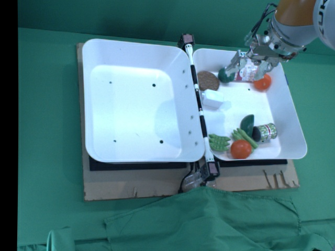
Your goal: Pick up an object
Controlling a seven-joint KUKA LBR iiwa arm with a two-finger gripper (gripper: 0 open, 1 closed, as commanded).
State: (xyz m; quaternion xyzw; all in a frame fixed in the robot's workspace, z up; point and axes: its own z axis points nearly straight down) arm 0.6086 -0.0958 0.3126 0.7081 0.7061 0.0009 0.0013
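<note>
The robot's 2-finger gripper (246,67) was over the far end of the right white bin (285,116). Its fingers were spread apart around a small red-and-white packet (245,73). A round orange-red tomato (263,82) sat just beside the packet.

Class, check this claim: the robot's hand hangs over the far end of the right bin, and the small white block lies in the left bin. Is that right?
One detail is wrong. The camera view shows the small white block in the right bin, near the divider, not in the left bin. The hand does hang over the right bin's far end.
</note>
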